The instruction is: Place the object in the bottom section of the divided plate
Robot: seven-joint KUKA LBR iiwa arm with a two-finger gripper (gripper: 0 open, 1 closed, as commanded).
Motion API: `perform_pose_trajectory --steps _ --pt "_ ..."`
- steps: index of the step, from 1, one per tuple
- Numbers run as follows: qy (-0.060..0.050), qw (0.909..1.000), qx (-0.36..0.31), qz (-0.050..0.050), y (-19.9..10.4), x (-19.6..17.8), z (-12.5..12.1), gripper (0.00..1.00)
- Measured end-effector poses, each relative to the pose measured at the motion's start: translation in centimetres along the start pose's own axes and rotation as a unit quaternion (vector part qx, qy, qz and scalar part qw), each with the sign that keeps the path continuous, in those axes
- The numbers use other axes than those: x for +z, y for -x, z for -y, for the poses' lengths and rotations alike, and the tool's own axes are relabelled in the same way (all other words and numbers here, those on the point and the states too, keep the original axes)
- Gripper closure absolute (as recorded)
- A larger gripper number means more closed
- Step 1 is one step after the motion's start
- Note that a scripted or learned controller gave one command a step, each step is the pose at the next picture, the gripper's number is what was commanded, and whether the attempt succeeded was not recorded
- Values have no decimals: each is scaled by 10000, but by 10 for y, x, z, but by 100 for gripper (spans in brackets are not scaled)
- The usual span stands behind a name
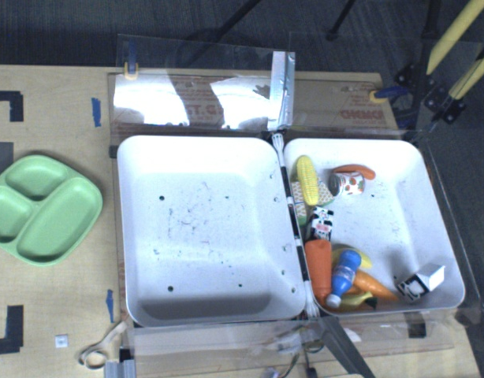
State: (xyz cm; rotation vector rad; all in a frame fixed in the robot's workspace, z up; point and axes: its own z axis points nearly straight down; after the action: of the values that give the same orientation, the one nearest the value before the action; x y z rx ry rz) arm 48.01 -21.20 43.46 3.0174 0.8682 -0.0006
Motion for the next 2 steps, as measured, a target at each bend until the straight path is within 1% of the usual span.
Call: perform_pose_trajectory --steps 1,2 --pt "-21 9997 229 9 -18 0 28 0" --pt "-2 9889 1484 2 2 0 -12 0"
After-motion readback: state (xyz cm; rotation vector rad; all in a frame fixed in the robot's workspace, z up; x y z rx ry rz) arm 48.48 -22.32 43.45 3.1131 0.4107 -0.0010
